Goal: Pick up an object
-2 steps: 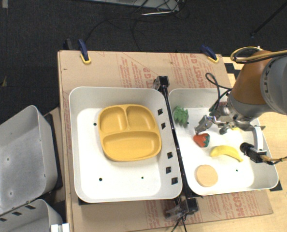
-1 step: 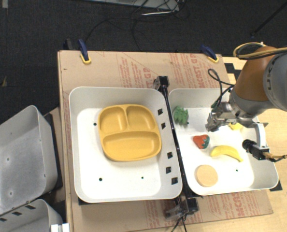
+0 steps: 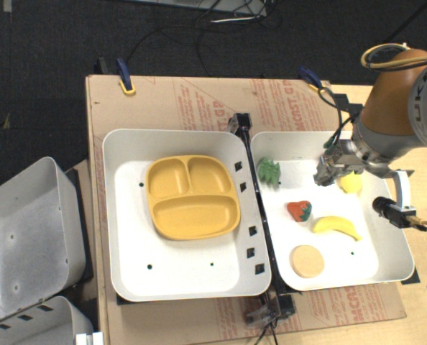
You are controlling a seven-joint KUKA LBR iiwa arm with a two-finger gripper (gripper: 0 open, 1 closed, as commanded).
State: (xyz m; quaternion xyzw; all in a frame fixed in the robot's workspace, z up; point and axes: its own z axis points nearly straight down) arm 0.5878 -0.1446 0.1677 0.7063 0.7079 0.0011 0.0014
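The right bin (image 3: 386,264) holds a green broccoli-like toy (image 3: 269,171), a red strawberry (image 3: 298,210), a yellow banana (image 3: 335,226), a tan round cookie (image 3: 308,261) and a yellow lemon-like piece (image 3: 351,183). My gripper (image 3: 330,172) hangs over the bin's back right part, just left of the yellow piece and right of the green toy. I see nothing between its fingers.
The left bin (image 3: 127,264) carries a yellow divided plate (image 3: 193,197). A grey empty tote (image 3: 26,243) stands off the bench to the left. Cables run across the dark floor behind. Blue clamps (image 3: 126,76) hold the board's back edge.
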